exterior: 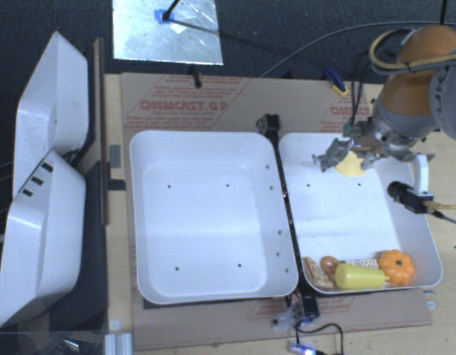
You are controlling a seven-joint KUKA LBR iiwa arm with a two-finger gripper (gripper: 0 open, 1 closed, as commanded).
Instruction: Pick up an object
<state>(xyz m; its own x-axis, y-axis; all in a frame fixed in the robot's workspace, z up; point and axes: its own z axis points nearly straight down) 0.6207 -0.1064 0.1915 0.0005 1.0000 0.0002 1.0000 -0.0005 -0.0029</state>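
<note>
Tool over a pale yellow piece at the far edge of the right bin

The tool sits low in the right bin near its far edge, its metal fingers spread wide either side of a flat, rounded pale yellow object that lies on the bin floor directly beneath and between them, not lifted. Along the near edge of the same bin lie four more things: a ribbed orange toy pumpkin toward the near right corner, a smooth yellow-green cylinder touching it, a small tan ring and a tan pretzel-like piece just beside. The left bin is a smooth, glossy white, shallow tray with rounded corners.
</note>
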